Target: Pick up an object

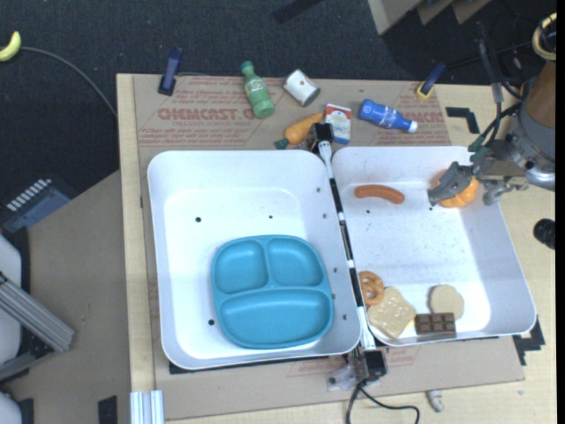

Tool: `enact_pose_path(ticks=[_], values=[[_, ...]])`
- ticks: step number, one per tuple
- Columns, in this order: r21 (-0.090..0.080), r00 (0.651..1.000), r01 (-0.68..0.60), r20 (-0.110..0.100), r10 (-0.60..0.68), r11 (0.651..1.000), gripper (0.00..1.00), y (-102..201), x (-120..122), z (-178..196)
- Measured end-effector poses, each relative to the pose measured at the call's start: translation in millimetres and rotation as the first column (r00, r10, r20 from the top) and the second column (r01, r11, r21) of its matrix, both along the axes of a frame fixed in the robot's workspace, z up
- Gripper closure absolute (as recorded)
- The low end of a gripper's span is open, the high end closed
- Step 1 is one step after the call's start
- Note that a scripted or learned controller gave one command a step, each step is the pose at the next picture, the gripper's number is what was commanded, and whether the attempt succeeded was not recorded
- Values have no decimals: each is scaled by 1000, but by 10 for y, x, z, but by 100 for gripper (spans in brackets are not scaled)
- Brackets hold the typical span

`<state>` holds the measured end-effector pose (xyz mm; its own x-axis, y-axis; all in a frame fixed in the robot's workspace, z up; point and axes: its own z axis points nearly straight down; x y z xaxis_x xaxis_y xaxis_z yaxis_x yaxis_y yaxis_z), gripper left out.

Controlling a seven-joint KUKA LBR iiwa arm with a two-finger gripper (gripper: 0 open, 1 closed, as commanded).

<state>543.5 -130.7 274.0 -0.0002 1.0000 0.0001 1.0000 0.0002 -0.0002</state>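
Note:
My gripper (pixel 461 198) hangs over the far right part of the right bin (pixel 494 263), fingers spread open. A small orange object (pixel 463 193) sits between the fingers, low against the bin floor. I cannot tell whether the fingers touch it. Left of it lies a red-brown sausage (pixel 380 193). Along the bin's near edge are a pretzel (pixel 371 283), a tan cracker (pixel 391 313), a round biscuit (pixel 447 300) and a brown chocolate bar (pixel 435 324).
The left bin (pixel 177 193) holds a blue divided plate (pixel 271 291). Beyond the bins on the board lie a green bottle (pixel 258 90), a white can (pixel 301 87), a carrot (pixel 305 129), a small carton (pixel 336 122) and a blue bottle (pixel 387 116).

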Motion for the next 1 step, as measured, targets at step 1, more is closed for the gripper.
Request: enact_pose_path(ticks=[1], values=[[0, 1000, 1, -1, -1, 1000, 0, -497, 368, -1143]])
